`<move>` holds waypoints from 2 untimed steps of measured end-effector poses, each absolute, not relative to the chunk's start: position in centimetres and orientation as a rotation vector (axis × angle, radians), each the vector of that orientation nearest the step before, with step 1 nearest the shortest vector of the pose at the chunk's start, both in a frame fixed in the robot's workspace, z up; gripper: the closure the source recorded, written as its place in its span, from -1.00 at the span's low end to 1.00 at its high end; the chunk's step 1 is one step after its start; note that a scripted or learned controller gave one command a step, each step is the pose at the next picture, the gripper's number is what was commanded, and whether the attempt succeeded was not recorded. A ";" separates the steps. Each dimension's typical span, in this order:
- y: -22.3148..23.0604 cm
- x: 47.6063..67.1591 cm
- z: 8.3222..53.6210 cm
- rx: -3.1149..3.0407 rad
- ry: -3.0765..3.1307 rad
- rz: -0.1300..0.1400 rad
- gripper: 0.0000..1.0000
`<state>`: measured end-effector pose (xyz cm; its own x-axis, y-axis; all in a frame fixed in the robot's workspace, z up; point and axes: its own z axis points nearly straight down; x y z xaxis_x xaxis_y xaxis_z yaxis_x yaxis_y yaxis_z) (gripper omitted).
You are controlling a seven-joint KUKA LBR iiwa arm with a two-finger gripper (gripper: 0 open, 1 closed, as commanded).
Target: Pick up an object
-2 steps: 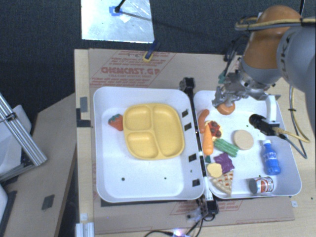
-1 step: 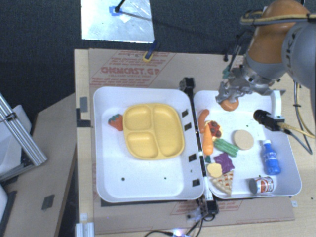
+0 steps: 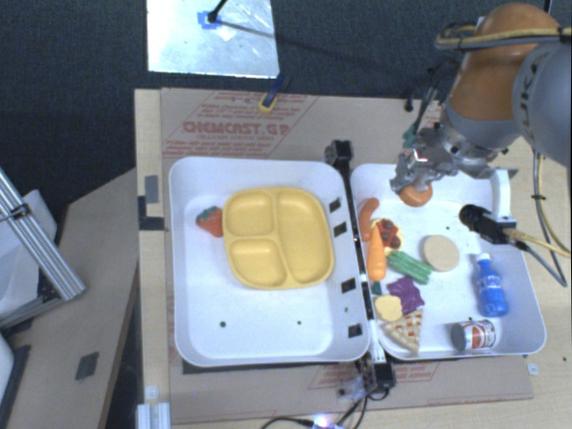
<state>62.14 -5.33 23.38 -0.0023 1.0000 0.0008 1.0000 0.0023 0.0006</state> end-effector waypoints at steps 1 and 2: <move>-5.8 62.5 21.5 -2.221 -2.223 0.000 1.00; -5.8 62.3 21.7 -2.220 -2.224 -0.001 1.00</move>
